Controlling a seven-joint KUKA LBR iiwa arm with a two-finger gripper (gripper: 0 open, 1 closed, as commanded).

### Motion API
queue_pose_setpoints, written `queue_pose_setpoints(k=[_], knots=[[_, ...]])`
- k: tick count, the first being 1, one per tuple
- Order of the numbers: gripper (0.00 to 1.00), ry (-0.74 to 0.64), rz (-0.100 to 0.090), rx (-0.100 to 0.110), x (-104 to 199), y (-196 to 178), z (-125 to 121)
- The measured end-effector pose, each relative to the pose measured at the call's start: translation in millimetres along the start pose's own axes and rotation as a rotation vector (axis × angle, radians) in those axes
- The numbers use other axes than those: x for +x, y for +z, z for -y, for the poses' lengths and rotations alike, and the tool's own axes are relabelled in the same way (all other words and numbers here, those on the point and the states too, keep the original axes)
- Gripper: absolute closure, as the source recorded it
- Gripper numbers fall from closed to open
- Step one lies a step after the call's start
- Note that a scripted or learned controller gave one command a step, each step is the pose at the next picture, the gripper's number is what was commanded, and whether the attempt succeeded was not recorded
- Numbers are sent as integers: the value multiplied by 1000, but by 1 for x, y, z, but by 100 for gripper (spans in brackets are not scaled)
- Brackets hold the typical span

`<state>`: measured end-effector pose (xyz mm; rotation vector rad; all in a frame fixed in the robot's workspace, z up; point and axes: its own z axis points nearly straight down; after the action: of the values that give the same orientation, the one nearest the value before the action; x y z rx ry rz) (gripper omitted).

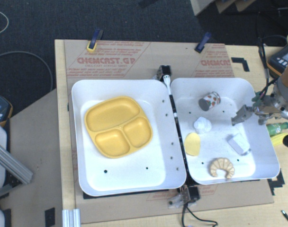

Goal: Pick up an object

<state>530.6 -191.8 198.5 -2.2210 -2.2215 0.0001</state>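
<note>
Left bin (82, 126): one yellow divided tray (118, 126). Right bin (262, 141): patterned cup (209, 100) on its side at far centre; white crumpled lump (202, 124); yellow flat piece (193, 144); croissant (222, 167) at near edge; white block (238, 143). My claw (242, 115): right side of right bin, above the white block, fingers spread, nothing grasped.

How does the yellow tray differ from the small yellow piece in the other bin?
The tray is far larger than the yellow piece. The tray has three compartments; the piece looks flat and plain. The tray lies alone in the left bin; the piece sits among other items in the right bin. Both are yellow.
</note>
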Motion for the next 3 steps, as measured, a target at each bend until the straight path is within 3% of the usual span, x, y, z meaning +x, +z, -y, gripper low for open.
queue_pose_setpoints(k=[1, 2, 3], knots=[[0, -10, 0, -14, 73, -101, -24], [0, -7, -3, 1, 137, -122, 28], [100, -2, 0, -2, 133, -131, 26]])
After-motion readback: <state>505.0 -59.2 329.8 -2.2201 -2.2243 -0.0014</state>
